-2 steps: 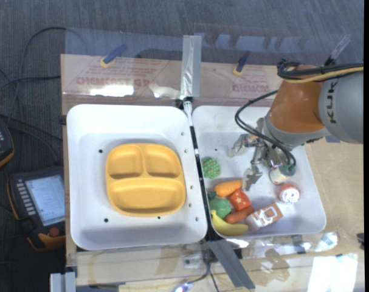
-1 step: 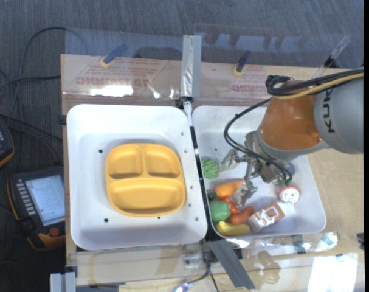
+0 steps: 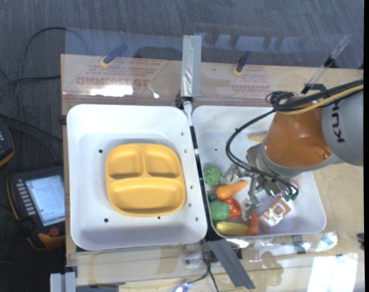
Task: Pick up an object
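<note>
- Grey arm (image 3: 348,132) enters from the right edge of the frame, orange band (image 3: 293,142) above the wrist sits over the upper middle of the right bin (image 3: 312,221); black and yellow cables loop over the wrist.
- Wrist points down and slightly toward lower left; gripper (image 3: 257,193) hangs low over the bin's centre, right above the toy pile.
- Finger state: cannot tell, metal linkage and cables clutter that spot. Nothing visibly clamped.
- Orange carrot (image 3: 231,190) lies just left of the gripper, long axis running lower left to upper right, thicker end at lower left.
- Green knobbly piece (image 3: 212,175) sits against the bin's left wall, above the carrot.
- Green pepper-like piece (image 3: 219,210) below the carrot, touching a red piece (image 3: 234,208) on its right.
- Yellow banana-like piece (image 3: 231,228) lies near the bin's bottom wall, long axis roughly left-right.
- Thin red piece (image 3: 253,222) stands right of it, roughly vertical in frame.
- White box with orange print (image 3: 276,212) lies tilted, lower right of the gripper.
- Left bin (image 3: 87,224) holds a yellow divided tray (image 3: 146,178), centred, three compartments, well apart from the gripper.
</note>
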{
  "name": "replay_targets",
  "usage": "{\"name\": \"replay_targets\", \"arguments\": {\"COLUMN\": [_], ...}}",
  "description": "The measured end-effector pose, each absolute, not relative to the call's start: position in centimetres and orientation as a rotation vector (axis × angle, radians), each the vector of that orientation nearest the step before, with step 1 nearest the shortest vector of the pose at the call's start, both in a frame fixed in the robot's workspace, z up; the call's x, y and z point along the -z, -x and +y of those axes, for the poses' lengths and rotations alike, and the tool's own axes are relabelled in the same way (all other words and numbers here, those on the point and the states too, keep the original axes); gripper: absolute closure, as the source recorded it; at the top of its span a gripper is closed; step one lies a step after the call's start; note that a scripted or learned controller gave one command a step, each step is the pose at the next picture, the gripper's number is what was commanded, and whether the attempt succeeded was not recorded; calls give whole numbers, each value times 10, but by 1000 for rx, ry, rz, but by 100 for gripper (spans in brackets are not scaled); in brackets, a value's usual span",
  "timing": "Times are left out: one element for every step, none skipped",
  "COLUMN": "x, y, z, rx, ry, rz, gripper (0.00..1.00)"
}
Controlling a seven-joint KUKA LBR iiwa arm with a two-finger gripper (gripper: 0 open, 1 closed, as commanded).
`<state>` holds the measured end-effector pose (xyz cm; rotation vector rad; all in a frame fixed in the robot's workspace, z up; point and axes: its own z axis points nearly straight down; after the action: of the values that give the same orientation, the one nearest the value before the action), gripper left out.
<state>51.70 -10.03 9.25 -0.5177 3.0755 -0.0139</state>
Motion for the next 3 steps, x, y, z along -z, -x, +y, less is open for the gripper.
{"name": "replay_targets", "arguments": {"x": [-91,-94,-92], "y": [-523,-505,-505], "z": [-97,-96,-96], "rx": [6,10,6], "ry": [271,190,1], "rz": [3119,3101,3118], "gripper": [0,0,0]}}
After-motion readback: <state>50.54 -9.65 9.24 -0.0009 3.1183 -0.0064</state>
